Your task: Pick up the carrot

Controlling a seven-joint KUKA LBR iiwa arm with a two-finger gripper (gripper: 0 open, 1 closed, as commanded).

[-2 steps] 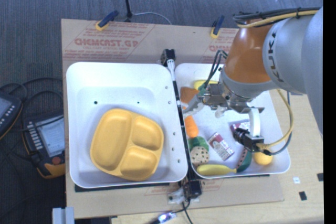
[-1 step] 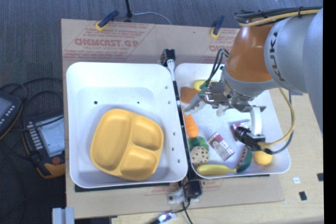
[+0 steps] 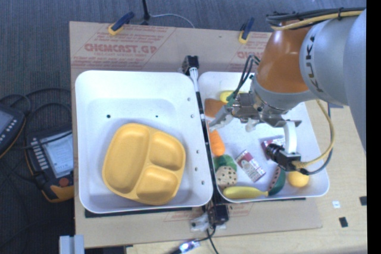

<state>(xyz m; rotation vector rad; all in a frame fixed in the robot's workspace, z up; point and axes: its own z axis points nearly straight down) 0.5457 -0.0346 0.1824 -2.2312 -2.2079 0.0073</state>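
The carrot (image 3: 217, 143), a short orange piece, lies near the left wall of the right bin (image 3: 319, 186). My gripper (image 3: 238, 120) hangs over that bin just above and to the right of the carrot, under the grey arm with its orange band (image 3: 284, 65). Its fingers stand open, one fingertip (image 3: 216, 121) close above the carrot's top end, and nothing is between them.
Around the carrot lie a green vegetable (image 3: 225, 162), a round cookie (image 3: 225, 175), a banana (image 3: 244, 192), a red and white packet (image 3: 250, 165), a lemon (image 3: 297, 179) and a brown item (image 3: 212, 107). The left bin (image 3: 89, 98) holds a yellow divided plate (image 3: 143, 163).
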